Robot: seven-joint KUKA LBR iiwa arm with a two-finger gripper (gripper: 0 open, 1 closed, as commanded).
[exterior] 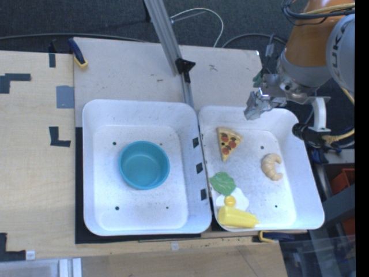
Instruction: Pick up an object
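The right bin [300, 172] holds a toy pizza slice [228, 142], a tan croissant [272, 166], a green leaf-shaped toy [222, 183], a fried egg toy [234, 201] and a yellow piece [236, 217] at its front edge. In the left bin [98, 154] sits a blue bowl [144, 164]. My gripper [255, 107] hangs over the back edge of the right bin, above and to the right of the pizza slice. Nothing shows between its fingers.
A slanted grey metal post [167, 33] with a black clamp rises behind the gap between the bins. A white cable loops on the bench behind them. A blue-and-yellow clamp [76, 53] grips the bench's back left edge.
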